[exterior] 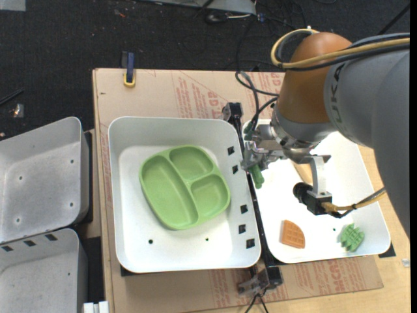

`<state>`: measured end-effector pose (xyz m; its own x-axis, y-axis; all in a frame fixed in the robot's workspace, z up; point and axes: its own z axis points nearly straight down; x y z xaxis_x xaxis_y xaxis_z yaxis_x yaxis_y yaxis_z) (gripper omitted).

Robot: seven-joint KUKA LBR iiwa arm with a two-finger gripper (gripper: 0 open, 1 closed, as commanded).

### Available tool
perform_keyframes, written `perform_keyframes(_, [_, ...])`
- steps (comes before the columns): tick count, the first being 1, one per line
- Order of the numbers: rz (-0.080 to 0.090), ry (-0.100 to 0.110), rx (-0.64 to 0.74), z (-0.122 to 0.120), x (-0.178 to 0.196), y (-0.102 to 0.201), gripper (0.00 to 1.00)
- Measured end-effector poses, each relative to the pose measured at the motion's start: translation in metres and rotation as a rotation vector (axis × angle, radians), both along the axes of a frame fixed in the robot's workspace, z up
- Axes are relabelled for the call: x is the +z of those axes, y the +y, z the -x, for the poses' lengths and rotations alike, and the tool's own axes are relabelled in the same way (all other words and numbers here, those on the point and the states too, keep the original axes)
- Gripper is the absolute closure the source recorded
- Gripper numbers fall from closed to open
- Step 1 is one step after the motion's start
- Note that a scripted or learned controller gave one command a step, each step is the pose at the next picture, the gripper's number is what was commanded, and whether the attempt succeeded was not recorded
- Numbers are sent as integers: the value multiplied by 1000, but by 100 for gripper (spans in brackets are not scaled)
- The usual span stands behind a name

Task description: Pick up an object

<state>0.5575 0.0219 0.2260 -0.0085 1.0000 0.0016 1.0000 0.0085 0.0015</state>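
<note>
The gripper [253, 156] hangs over the wall between the two bins, at about 9 o'clock of the right bin [326, 253]. The bulky grey and orange arm [319, 77] covers it from above, so I cannot tell if it is open or closed. Just under it, a small green piece [257, 177] shows against the left wall of the right bin. It is too small to name, and it is not clear if the gripper touches it.

Nearest to the camera, at about 6 o'clock of the right bin, lies an orange wedge [292, 234] with a grid pattern. At about 4 o'clock, close to the bin's corner, sits a bumpy green toy [351, 237]. The two are well apart, with bare white floor between them. The arm hides the far half of this bin.

The left bin [130, 237] holds a green divided plate [186, 186], lying flat and turned at an angle. There is free floor all around it, the widest at 6 o'clock.

Both bins stand on a cardboard sheet [182, 87]. At its far edge, about 11 o'clock, a blue and yellow clamp [129, 69] grips it. At 9 o'clock of the picture, white trays [39, 168] are cut off by the edge.
</note>
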Motion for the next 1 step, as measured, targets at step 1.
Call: perform_keyframes(1, [1, 0, -1, -27, 8, 40, 100])
